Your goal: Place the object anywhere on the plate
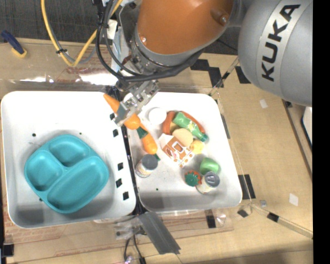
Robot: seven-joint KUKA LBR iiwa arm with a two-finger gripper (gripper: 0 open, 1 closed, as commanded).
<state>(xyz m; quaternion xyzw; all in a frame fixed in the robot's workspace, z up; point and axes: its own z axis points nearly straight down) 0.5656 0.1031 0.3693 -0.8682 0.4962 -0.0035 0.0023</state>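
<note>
Silver two-finger gripper [127,110]: fingers pinching orange carrot-shaped toy [121,112] above divider between bins. Teal three-compartment plastic plate [66,172]: left bin, well apart. Advice: keep pinch firm, carry left over plate, lower before release.

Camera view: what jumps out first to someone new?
The grey and orange arm fills the top, its end effector low over the wall between the two bins, beside an orange carrot-like toy. A teal plate with compartments sits alone in the left bin. The right bin holds a cluster of toy food and small jars.
</note>
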